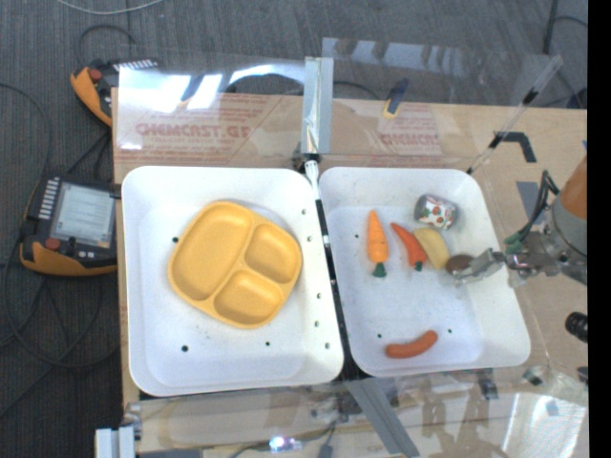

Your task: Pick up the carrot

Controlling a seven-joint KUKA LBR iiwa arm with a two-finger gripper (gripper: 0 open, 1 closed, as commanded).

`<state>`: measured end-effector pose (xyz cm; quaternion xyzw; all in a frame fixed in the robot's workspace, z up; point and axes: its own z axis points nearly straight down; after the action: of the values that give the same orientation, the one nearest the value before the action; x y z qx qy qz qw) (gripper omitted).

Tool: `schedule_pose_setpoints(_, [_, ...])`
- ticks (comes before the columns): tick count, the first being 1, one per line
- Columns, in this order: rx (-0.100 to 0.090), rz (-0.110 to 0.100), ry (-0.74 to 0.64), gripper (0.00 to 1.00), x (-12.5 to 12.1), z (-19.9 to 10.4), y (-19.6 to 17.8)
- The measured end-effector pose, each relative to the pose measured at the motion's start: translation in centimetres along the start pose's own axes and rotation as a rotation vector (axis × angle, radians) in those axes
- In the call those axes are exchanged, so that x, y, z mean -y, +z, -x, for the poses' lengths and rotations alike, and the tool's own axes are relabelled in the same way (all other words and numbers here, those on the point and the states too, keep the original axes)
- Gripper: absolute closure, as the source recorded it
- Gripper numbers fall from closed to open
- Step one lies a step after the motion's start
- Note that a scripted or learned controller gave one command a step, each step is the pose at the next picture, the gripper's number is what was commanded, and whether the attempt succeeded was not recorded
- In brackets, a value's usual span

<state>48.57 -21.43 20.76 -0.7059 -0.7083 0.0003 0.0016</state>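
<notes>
From the camera above, we see the carrot [378, 239] lying lengthwise in the right bin [496, 346], apart from the chilli [410, 245]; we cannot tell the claw's [482, 264] state; we should approach above the carrot's middle, closing across its width.

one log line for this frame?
claw: right bin east edge | carrot: lying apart from claw, ungrasped | tray: left bin

Bright, even overhead light. Both white bins [143, 351] near overexposed. Strong glare on clear sheeting [210, 89] at far side of bench. Shadows faint, short. Focus soft overall; gripper [487, 263] slightly blurred at right.
</notes>
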Motion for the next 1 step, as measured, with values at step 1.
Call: schedule_pose_setpoints(1, [0.002,0.001,0.011,0.0,-6.03,-5.61,10.95])
